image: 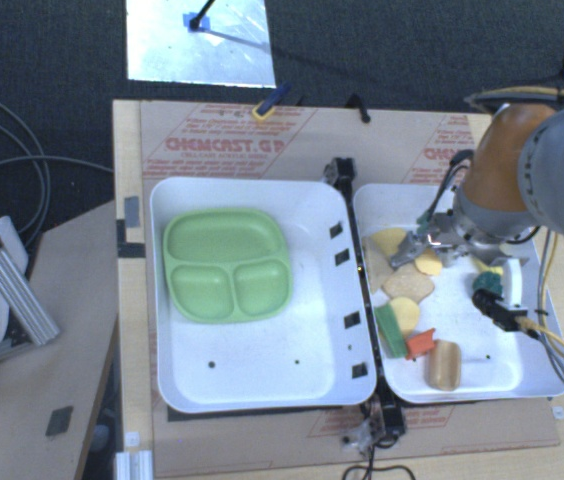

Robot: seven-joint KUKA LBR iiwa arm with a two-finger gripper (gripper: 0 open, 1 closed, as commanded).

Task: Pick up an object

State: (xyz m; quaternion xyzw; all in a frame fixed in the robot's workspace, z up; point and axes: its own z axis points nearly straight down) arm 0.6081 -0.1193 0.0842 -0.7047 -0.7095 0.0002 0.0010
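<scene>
Left bin (192, 368): green divided plate (227, 265) in its upper left | Right bin (482, 373): yellow piece (389, 240), tan slice (408, 286), green block (391, 330), orange piece (420, 343), tan roll (444, 365), teal thing (487, 284) | Gripper (409, 254): low in right bin's upper left, beside the yellow piece; how far open, or holding anything, I cannot tell

On the counter (222, 138) the left bin (262, 363) and the right bin (490, 360) sit side by side, walls touching. A divided tray (227, 266) lies in the left bin, toward its back left. Small toy foods (407, 288) crowd the right bin's left wall, with a bread roll (444, 365) nearest the front.
</scene>
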